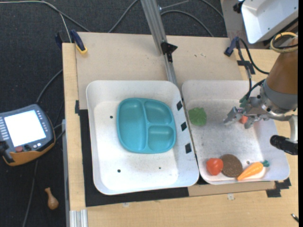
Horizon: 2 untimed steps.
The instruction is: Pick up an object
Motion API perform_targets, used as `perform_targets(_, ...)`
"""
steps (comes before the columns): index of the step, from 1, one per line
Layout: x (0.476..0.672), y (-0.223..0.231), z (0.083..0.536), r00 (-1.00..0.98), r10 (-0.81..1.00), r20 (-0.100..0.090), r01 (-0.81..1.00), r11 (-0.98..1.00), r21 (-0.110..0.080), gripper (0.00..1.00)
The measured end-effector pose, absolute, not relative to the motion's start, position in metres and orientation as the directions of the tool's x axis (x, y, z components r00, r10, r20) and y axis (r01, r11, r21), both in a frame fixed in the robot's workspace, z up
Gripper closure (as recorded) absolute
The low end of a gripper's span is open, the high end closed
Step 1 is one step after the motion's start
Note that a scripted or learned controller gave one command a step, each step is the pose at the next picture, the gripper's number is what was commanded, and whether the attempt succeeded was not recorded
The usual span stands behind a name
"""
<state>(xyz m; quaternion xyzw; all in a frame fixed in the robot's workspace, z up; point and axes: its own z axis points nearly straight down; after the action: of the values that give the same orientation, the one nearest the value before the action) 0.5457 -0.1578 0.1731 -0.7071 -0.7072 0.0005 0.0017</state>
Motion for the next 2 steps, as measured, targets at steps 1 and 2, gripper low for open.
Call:
perform_targets(1,0.539,-0.155,0.129,0.0,1.0,0.002,1.0,0.0,-0.004,0.0)
perform_targets(2,0.54,-0.155,0.085,0.0,1.0,0.002,1.0,0.0,0.0,0.0)
